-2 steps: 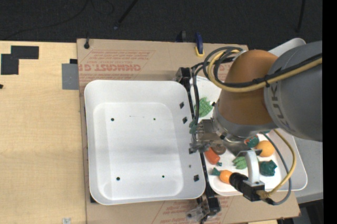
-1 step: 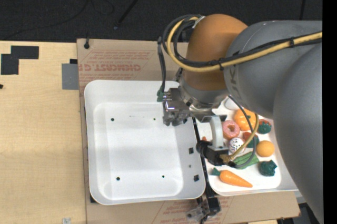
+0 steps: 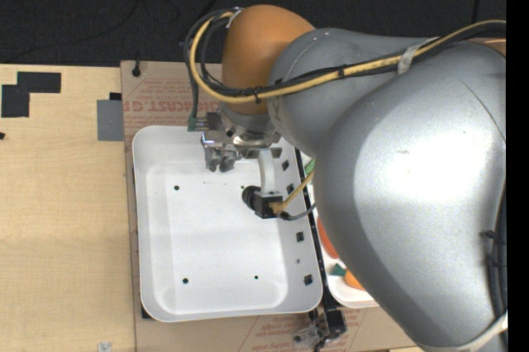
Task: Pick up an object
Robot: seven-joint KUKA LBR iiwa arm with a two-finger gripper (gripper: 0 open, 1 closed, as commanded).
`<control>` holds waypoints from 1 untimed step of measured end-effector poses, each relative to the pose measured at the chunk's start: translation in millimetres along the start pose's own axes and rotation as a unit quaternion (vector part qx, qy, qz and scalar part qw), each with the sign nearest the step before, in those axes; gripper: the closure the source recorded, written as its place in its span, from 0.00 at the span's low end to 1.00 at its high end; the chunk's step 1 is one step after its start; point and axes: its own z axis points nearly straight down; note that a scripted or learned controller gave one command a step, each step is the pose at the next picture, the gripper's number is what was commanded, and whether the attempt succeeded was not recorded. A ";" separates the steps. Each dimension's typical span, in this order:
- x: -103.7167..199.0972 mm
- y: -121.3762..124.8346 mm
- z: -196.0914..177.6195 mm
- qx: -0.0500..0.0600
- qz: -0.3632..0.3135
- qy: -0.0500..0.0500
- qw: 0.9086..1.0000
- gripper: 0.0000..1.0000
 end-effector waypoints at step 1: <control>75.5 9.7 -72.8 -0.002 -0.001 0.001 1.000 1.00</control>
